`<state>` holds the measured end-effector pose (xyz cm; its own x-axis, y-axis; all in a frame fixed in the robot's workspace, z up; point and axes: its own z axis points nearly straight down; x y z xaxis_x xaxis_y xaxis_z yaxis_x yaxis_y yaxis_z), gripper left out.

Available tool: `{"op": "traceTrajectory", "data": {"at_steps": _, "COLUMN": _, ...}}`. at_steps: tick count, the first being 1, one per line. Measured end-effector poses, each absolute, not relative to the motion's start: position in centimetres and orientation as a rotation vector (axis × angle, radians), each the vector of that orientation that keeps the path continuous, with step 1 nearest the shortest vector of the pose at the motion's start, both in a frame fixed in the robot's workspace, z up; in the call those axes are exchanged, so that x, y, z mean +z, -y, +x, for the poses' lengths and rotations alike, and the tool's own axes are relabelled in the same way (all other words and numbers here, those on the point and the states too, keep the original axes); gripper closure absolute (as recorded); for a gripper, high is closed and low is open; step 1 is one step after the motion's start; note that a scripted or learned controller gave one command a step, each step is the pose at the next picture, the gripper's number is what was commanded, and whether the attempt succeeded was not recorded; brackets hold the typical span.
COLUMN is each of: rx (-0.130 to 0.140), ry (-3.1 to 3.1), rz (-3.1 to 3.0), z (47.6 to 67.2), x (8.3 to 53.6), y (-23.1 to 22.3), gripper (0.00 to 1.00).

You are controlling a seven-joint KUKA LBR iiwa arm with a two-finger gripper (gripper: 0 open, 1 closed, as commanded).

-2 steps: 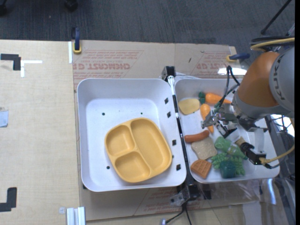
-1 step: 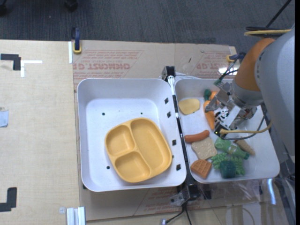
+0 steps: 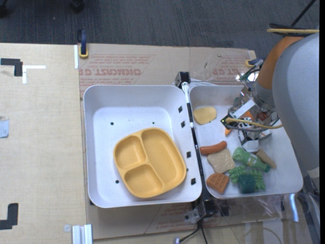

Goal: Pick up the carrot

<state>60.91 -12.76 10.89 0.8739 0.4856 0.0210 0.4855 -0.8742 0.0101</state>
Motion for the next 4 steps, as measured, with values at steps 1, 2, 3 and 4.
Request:
{"op": "traceTrajectory", "data": {"at_steps": 1, "rx": 0.033, "ry": -0.478, "rz": 3.08, "z": 61.9, "x": 10.9, "y": 10.3, "gripper": 0.0}}
{"op": "traceTrajectory", "data": {"at_steps": 2, "rx": 0.03, "ry": -0.495, "rz": 3.085, "z": 62.0, "x": 11.9, "y": 10.0, "gripper": 1.0}}
{"op": "traceTrajectory", "data": {"at_steps": 3, "rx": 0.028, "ry": -0.495, "rz": 3.086, "z": 62.0, "x": 11.8, "y": 10.0, "gripper": 0.0}}
{"op": "traceTrajectory", "data": {"at_steps": 4, "rx": -0.011, "ry": -0.459, "rz": 3.111, "z": 59.5, "x": 9.1, "y": 10.4, "gripper": 0.0}}
